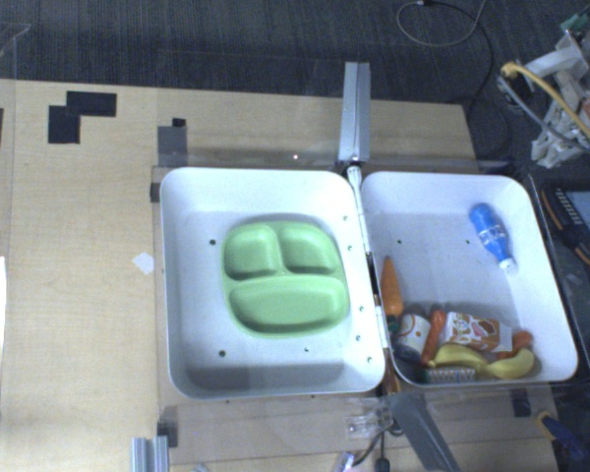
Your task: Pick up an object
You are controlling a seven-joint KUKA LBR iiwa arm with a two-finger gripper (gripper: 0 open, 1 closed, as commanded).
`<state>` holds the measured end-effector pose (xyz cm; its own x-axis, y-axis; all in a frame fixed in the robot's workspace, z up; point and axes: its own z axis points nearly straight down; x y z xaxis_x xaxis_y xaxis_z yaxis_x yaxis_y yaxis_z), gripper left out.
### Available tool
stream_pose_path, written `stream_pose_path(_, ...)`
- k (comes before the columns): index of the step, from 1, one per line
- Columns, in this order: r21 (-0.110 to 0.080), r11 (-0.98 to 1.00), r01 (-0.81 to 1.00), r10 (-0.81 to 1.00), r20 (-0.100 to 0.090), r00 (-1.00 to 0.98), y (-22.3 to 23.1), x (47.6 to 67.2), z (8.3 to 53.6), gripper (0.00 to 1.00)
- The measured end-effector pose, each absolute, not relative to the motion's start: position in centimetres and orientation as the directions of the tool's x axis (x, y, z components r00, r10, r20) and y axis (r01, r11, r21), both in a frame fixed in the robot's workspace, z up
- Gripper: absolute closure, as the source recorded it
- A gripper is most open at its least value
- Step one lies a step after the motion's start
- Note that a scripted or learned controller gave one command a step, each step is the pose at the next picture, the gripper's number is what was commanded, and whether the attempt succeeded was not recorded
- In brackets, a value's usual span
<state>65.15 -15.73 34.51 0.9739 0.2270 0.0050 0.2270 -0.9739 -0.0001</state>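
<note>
Evenly lit from above, moderately bright, with a cool cast. Soft and slightly blurred throughout, grainy on the dark floor [226, 18] at top. White bins [192, 224] bright but not blown out; faint grey shading inside their walls, deepest along the near wall of the left bin. Small specular glint at the top rim near the metal divider [355, 116]. Pale reflective streak on the bench [69, 264] at far left, another patch of sheen beside the left bin. Green tray [280, 275] matte, with a soft shadow under its near edge. Clutter in the right bin's near corner smeared, details hard to read. Arm [570, 87] at upper right blurred and cut by the frame.
</note>
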Motion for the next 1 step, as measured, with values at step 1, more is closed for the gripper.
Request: stream_pose_path(1, 0.001, -0.979, 0.204, 0.204, 0.003, 0.979, -20.1, 65.05, 30.55, 1.0)
